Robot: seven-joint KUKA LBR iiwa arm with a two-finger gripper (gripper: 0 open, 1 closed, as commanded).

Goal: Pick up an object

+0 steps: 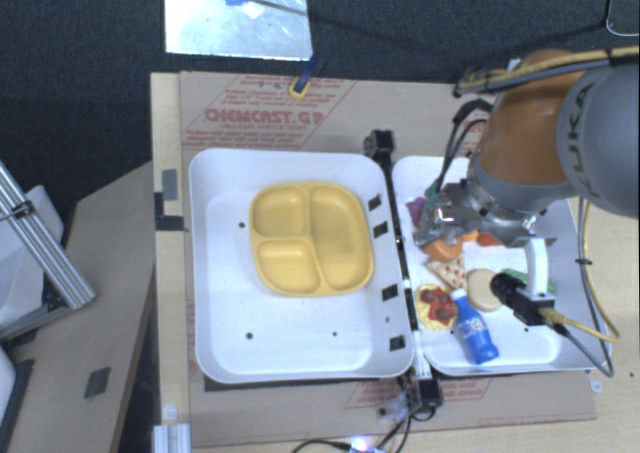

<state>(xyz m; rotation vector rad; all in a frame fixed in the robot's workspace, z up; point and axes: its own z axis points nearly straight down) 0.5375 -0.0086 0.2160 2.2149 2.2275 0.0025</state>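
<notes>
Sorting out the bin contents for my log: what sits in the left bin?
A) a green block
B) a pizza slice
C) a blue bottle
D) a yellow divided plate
D: the yellow divided plate lies alone in the left bin.

A yellow tray is sitting in the white left bin. In the white right bin are lying a blue bottle, a tan bun and a red-spotted yellow pizza slice. An orange band is showing on the grey arm.
</notes>
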